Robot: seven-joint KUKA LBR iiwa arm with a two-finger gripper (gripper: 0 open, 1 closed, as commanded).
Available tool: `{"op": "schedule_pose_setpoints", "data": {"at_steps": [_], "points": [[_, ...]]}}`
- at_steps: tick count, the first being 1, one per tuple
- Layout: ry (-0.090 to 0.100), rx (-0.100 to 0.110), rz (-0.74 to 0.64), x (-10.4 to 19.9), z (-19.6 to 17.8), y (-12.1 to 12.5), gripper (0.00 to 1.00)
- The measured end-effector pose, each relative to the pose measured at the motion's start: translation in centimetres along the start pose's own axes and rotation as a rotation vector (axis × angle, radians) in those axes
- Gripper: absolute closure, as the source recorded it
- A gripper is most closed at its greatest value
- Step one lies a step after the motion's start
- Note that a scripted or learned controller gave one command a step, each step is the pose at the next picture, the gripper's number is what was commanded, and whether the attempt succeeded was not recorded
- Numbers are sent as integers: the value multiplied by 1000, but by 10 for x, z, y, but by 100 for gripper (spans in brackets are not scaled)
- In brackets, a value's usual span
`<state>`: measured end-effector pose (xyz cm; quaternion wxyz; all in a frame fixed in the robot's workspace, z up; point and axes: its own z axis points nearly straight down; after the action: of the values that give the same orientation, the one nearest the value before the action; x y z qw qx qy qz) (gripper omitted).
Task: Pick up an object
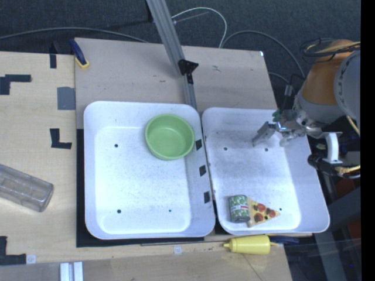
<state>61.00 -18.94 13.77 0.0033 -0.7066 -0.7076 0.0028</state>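
Note:
My gripper [274, 134] hangs over the far right part of the right bin [246, 163], its two fingers spread apart with nothing between them. A small green can [238, 208] lies near that bin's front edge, and a pizza-slice toy [262, 212] touches it on the right. Both lie well in front of the gripper. In the left bin [117, 174] a green bowl [169, 136] sits upright at the far right corner.
A yellow bottle [251, 244] lies on the bench just in front of the right bin. A clear plastic cylinder [23, 187] rests at the far left. A grey metal pole [170, 34] slants in from the top down to the bins' shared far edge.

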Motion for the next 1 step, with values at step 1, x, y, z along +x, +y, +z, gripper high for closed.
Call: {"op": "schedule_pose_setpoints", "data": {"at_steps": [1], "points": [[-3, -8, -1, 1, 50, 1, 0]]}}
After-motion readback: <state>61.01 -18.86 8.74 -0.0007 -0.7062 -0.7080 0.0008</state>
